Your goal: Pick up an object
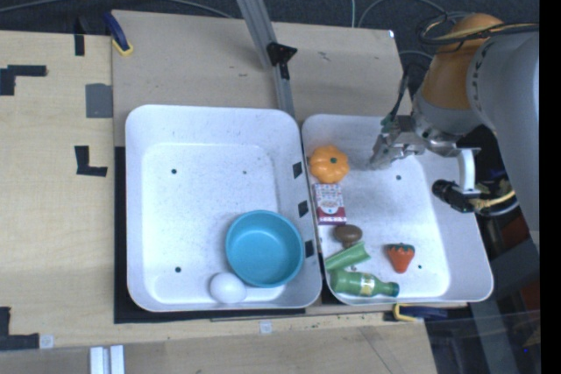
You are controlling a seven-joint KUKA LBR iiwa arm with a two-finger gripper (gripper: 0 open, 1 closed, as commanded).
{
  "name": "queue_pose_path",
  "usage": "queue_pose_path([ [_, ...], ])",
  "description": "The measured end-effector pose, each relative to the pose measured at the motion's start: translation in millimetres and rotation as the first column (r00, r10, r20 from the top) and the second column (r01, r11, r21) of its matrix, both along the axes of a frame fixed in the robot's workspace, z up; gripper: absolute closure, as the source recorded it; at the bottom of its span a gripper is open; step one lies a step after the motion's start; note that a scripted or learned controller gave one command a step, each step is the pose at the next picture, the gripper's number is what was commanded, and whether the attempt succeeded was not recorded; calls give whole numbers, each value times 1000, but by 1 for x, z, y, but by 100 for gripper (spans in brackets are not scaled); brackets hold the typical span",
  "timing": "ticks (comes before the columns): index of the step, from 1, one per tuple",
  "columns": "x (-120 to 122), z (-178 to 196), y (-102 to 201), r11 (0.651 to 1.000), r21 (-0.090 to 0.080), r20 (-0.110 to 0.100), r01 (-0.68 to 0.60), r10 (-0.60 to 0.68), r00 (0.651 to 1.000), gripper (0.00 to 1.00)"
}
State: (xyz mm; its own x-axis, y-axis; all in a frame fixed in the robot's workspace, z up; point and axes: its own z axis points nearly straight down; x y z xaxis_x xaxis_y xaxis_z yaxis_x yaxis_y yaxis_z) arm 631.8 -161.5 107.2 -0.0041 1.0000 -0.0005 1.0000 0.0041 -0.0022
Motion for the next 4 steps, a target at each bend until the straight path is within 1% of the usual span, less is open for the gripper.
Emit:
queue_pose_path([
  [1, 5, 43, -1, 1000, 0, 5, 3, -3, 1000, 100],
  [2, 2, 87, -3, 1000, -1, 6, 3, -3, 1000, 100],
  [3, 7, 150, -2, 1000, -1, 9, 2, -2, 1000, 100],
  [4, 8, 166, -2, 1000, 0, 4, 3, -3, 1000, 100],
])
